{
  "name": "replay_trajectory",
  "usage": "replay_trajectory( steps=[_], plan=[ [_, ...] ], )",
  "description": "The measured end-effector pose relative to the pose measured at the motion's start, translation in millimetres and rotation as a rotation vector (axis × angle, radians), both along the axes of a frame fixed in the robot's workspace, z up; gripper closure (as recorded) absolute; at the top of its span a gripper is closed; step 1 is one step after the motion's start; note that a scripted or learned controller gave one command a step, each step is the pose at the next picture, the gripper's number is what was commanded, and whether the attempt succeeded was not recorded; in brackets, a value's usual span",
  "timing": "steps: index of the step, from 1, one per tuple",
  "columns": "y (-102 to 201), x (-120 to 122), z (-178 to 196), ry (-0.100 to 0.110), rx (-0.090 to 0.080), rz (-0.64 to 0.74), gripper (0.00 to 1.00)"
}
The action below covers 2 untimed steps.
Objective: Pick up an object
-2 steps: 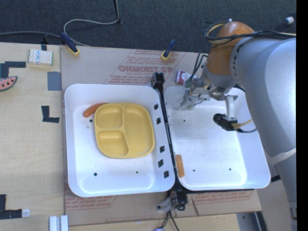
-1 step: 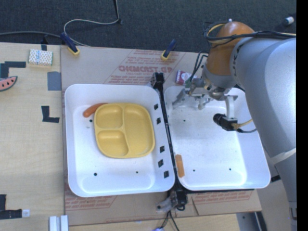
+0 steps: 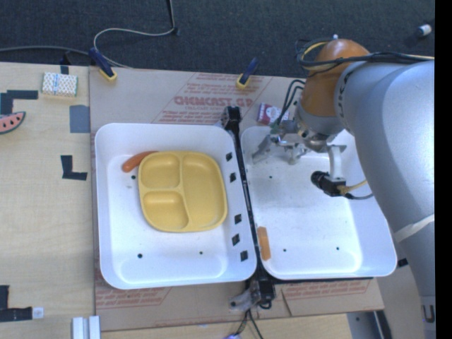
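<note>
Yellow tray in left bin, carrot right

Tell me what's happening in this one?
The KUKA arm reaches in over the right bin, its gripper low near that bin's far-left corner, with nothing visibly held. A small orange piece lies at the right bin's left edge. The left bin holds a yellow divided plate and an orange carrot-like piece.

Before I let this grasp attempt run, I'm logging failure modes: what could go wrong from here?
The small orange piece lies tight against the right bin's left wall, so the claw might hit the wall. The orange carrot-like stick in the left bin touches the yellow divided plate, so a grab may catch the plate.
</note>
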State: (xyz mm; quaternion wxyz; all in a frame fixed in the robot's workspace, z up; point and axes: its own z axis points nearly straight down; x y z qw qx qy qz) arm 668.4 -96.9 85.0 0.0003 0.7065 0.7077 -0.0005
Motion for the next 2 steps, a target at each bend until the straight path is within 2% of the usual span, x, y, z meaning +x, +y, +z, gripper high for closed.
replay_trajectory(
  steps=[1, 2],
  plan=[
    [0.4, 0.3, 9.7, -0.001, 0.0, 0.001, 1.0],
    [0.4, 0.2, 9.5, 0.0, 0.0, 0.001, 0.0]
  ],
)
